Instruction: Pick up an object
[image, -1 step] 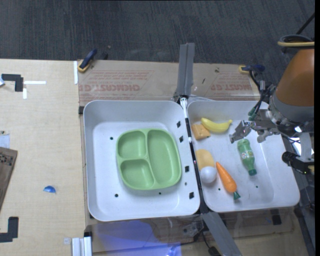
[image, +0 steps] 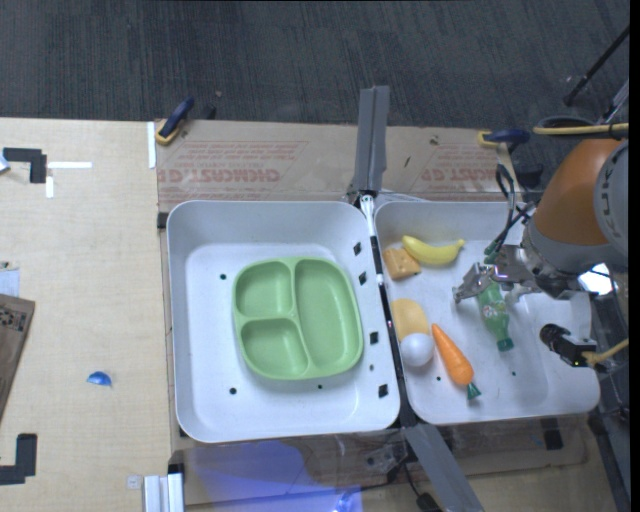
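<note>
Worktop (image: 70, 300): pale board, carrying two shallow white bins side by side.

Left bin (image: 200, 400): a green three-compartment plate (image: 298, 318) is seen at its centre.

Right bin (image: 540, 395): all loose items are gathered here. The arm (image: 585, 200), grey with an orange band, is reached in over its far right side.

Items, by size: a banana (image: 433, 249) near the back wall, with an orange wedge-shaped piece (image: 400, 263) just beside it; a pale yellow block (image: 409, 317) against the dividing wall, a white egg (image: 416, 349) touching its near end; a carrot (image: 455, 360) lying slantwise beside the egg; a small green bottle (image: 495, 315) under the end effector (image: 487, 287).

End effector state: fingers appear spread, set about the bottle's upper end. A grip on the bottle is not shown.

Target judged to be the green bottle, lying in the right bin's middle-right, apart from the carrot.

Risks: the bottle is round and slim, so it could be rolled or squeezed out sideways on closing. An off-centre grip near one end could let it pivot and drop on lifting.
</note>
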